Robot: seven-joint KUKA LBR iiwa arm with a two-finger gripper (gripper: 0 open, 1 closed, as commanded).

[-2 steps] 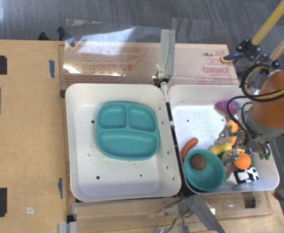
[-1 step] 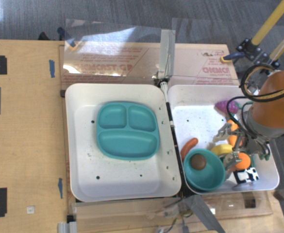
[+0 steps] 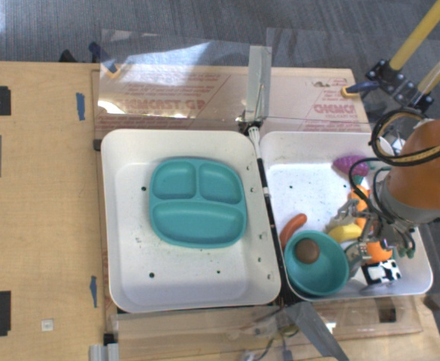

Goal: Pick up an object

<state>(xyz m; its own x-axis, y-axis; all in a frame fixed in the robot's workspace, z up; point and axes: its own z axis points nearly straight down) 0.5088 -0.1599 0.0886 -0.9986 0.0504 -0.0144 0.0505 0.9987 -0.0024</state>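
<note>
Your arm [image 3: 423, 168] reaches in from the right, gripper [image 3: 366, 235] low over the right bin [image 3: 310, 175] among small objects [image 3: 351, 216] beside the teal bowl [image 3: 316, 263]. Can't tell its state; the wrist and clutter hide it.

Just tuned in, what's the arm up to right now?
The arm has reached in over the right bin, and its claw sits low among the small items piled at that bin's right side. A teal bowl with a brown ball inside stands beside it, next to an orange sausage-shaped toy. The left bin holds a teal divided plate.
</note>
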